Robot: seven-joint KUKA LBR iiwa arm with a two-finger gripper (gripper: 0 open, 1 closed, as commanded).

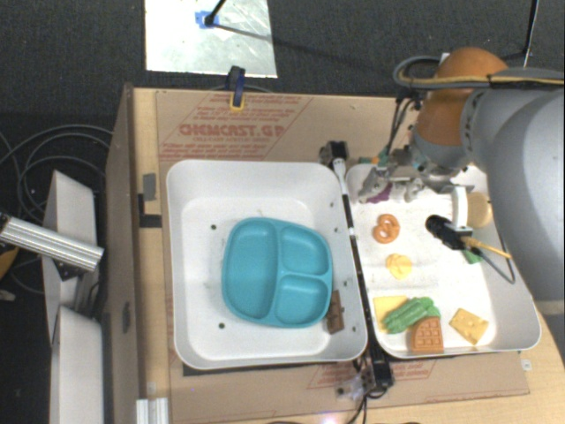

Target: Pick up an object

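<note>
A blue plate (pixel 275 272) is held in the left bin (pixel 194 219). In the right bin (pixel 508 300), a pretzel (pixel 385 229) is seen just below the claw (pixel 388 188), and a waffle (pixel 426 335) by the front edge. Bare floor is left near its right wall. Whether the claw is open or closed cannot be told.

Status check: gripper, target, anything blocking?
Gripper low at far end of right bin, nothing seen held. Pretzel nearest, lying free. Yellow piece close to pretzel, not touching; nothing on top.
</note>
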